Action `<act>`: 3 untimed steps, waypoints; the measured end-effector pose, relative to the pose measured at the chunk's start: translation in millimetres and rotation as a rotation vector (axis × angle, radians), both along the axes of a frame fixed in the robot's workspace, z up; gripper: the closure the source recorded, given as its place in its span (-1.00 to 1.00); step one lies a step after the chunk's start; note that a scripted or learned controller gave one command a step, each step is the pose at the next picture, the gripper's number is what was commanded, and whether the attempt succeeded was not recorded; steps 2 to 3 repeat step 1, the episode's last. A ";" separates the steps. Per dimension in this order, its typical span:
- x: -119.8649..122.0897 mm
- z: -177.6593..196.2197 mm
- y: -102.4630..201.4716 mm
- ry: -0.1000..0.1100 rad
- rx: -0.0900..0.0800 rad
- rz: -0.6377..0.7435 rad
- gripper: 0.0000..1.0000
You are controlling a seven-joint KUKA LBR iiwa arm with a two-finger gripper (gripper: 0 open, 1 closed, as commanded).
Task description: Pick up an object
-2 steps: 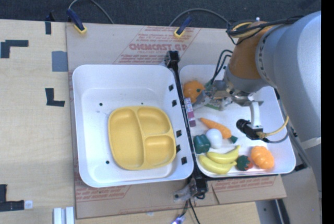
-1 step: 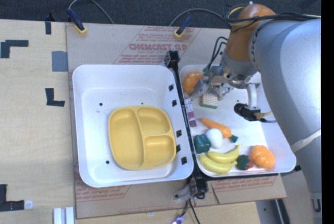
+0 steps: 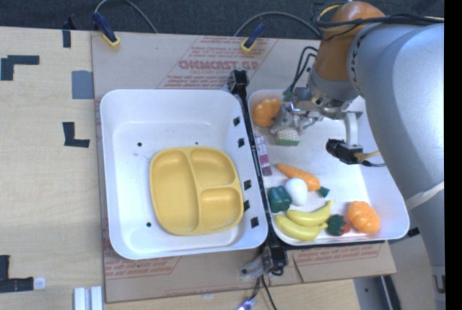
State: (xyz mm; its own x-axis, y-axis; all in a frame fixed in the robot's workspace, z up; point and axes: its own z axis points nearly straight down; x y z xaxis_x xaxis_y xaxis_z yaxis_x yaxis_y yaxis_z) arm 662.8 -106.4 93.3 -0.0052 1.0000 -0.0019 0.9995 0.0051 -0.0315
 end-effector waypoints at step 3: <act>-9.8 90.9 72.9 -0.030 0.003 -0.002 1.00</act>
